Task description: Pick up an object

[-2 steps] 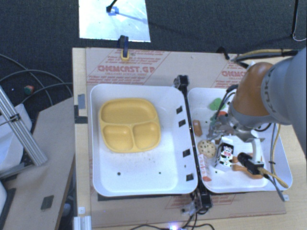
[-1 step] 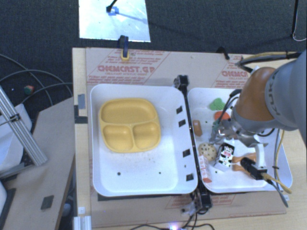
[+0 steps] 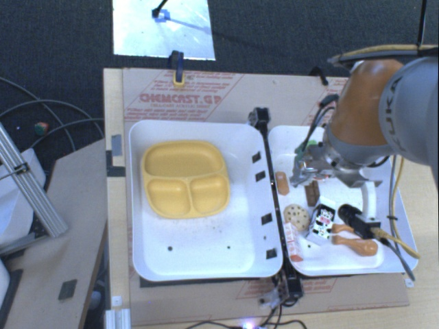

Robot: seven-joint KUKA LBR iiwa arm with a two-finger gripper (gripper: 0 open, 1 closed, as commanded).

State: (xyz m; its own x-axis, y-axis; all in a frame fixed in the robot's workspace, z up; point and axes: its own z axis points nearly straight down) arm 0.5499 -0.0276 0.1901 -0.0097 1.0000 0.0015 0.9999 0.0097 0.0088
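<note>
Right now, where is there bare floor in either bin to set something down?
Left bin: a bare strip runs below the yellow divided tray, and another between the tray and the centre divider. Right bin: crowded, with a cookie, black-and-white pack, wooden-handled tool and the gripper overhead.

The grey arm (image 3: 405,108) reaches in from the right over the right bin (image 3: 288,137), its orange band (image 3: 367,101) above the wrist. The gripper (image 3: 306,173) points down at the bin's left half, near its left wall, just above the floor.
</note>
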